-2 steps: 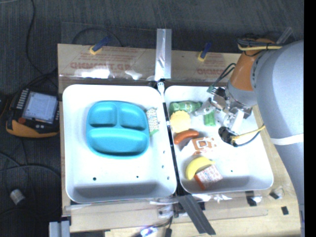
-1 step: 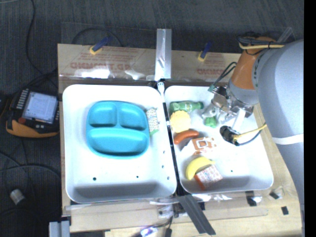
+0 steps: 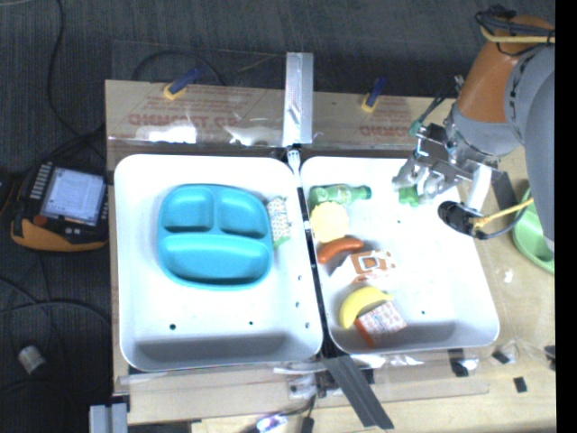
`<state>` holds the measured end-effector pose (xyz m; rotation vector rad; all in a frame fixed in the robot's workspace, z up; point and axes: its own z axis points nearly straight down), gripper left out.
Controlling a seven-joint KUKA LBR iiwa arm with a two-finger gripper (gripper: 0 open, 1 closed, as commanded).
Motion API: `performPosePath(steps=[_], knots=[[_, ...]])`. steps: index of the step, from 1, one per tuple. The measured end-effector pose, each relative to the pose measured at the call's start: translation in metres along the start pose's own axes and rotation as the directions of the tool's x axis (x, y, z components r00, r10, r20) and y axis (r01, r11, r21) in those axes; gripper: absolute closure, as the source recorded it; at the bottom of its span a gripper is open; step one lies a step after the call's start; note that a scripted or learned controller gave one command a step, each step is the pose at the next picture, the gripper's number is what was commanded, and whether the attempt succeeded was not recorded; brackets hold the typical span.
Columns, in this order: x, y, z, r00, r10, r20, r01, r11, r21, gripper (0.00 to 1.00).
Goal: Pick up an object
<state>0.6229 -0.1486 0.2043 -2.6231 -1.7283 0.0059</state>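
Up at the right bin's [image 3: 469, 269] far right corner, the gripper [image 3: 422, 180] hangs over a small green thing [image 3: 410, 194]; whether the fingers grip it cannot be told. Well apart to the left lie a green bottle [image 3: 338, 193], a pale round piece [image 3: 329, 218], a sausage [image 3: 339, 248], a small orange-and-white carton [image 3: 372, 263], a yellow lump [image 3: 361, 302] and a red-white packet [image 3: 382, 320]. Across the divider, the left bin [image 3: 144, 314] holds a blue tray [image 3: 215, 234].

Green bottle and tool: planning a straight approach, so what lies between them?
In the camera view, just bare white bin floor separates the green plastic bottle from the tool.
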Motion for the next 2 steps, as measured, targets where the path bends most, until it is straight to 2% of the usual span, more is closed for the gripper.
performPosePath(steps=[1, 2], knots=[[-0.005, -0.026, -0.109, 0.999, 0.050, 0.002, -0.050, 0.999, -0.001, 1.00], [0.025, -0.066, -0.060, 0.995, 0.099, 0.001, -0.099, 0.995, 0.002, 1.00]])
